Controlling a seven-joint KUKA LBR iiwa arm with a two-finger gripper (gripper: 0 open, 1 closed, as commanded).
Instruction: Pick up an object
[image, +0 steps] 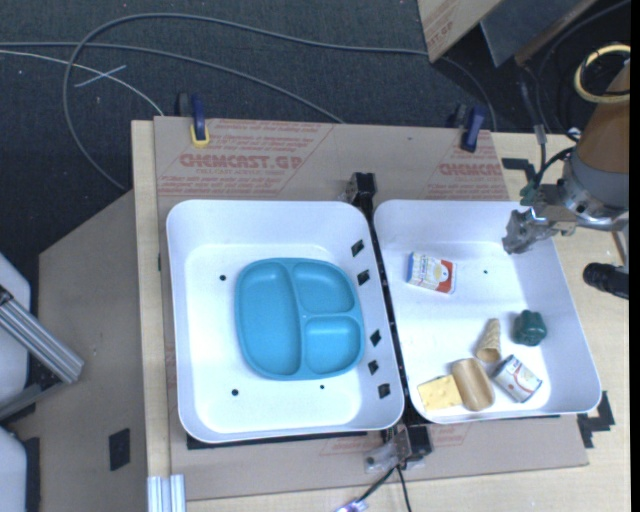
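Claw (520, 234) hovers at far right edge of right bin (560, 290); cannot tell how wide it stands, nothing seen in it. Small carton (430, 271) lies left of claw, slightly nearer camera, apart from other items. Likely light, stiff, crushable; grip across short flat sides.

You have two smooth, glossy white plastic bins (190, 300). The blue plate (298, 318) looks like matt plastic. The board (250, 155) under them is brown paper-faced sheet, printed red. The gripper (522, 232) looks like dull grey metal, and the small can (517, 379) is shiny.
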